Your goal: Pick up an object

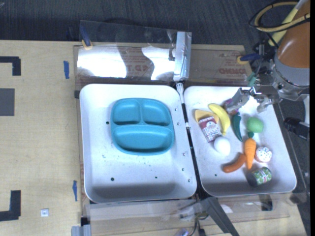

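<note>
The right bin (288,178) holds several toy foods. A yellow banana (220,116) lies beside a red-and-white packet (210,128), with a white egg (222,145) below them. Further right are a dark green vegetable (237,126), a green ball (254,125), an orange carrot (250,152), an orange sausage shape (233,164), a white speckled piece (264,154) and a dark green can (259,176). My gripper (247,102) hangs open over the bin's far end, just above the dark green vegetable and the green ball, with only white bin floor between its fingers.
The left bin (93,146) carries a blue divided plate (141,125). A raised divider (186,132) separates the two bins. The grey arm with its orange band (295,50) and yellow cables (275,18) crowd the upper right. A shiny clear panel (133,58) stands behind the bins.
</note>
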Available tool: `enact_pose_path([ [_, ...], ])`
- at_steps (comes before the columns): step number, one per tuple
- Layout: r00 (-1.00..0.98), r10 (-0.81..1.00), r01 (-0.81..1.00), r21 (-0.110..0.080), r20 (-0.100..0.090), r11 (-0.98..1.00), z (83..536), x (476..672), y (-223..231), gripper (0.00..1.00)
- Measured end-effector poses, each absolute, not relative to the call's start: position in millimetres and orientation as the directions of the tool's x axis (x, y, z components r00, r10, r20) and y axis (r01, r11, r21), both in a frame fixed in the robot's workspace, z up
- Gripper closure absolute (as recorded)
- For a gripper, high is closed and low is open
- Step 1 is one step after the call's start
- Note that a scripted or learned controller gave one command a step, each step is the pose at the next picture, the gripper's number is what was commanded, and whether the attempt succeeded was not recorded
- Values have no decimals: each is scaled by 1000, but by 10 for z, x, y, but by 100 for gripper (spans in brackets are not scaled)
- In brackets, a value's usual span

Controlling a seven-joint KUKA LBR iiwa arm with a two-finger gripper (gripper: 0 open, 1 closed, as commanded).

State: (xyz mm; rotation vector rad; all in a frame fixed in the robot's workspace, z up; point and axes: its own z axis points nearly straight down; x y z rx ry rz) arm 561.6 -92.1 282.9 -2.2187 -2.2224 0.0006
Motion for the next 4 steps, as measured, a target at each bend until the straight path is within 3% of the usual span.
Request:
enact_pose_path([
  [1, 66, 998, 998, -5, 0, -66, 1969, 5311, -1346, 0],
  [2, 357, 934, 934, -4, 0, -357, 1798, 5383, -1199, 0],
  [3, 175, 985, 985, 3, 0, -175, 978, 5533, -1614, 0],
  [4, -118, 993, 993, 5, -2, 118, 872, 4882, -1772, 0],
])
